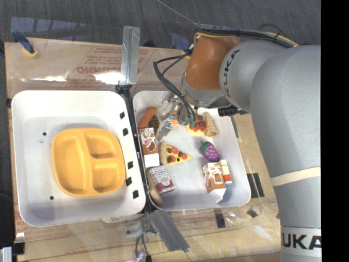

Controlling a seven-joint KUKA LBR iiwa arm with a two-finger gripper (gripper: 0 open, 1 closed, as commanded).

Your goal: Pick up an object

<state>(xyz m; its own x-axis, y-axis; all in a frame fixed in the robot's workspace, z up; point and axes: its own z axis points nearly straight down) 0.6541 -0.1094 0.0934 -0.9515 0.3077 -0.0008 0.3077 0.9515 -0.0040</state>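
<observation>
The right bin (234, 192) holds several toy foods. A brown hot dog (147, 116) lies at its upper left, with a small carton (149, 141) below it. A pizza slice (175, 155) sits in the middle and purple grapes (210, 150) to its right. An orange-and-white carton (216, 176) and a reddish pack (160, 179) lie toward the front. A cone-shaped piece (209, 124) and a yellow-red piece (196, 126) sit at the upper right. My gripper (172, 115) hangs low over the bin's upper part, between the hot dog and the yellow-red piece, above the pizza slice.
The left bin (24, 146) holds a yellow divided tray (87, 160). A black divider (132, 146) separates the two bins. The grey arm (272, 91) with its orange band (204, 61) covers the bench's right side and the right bin's upper rim.
</observation>
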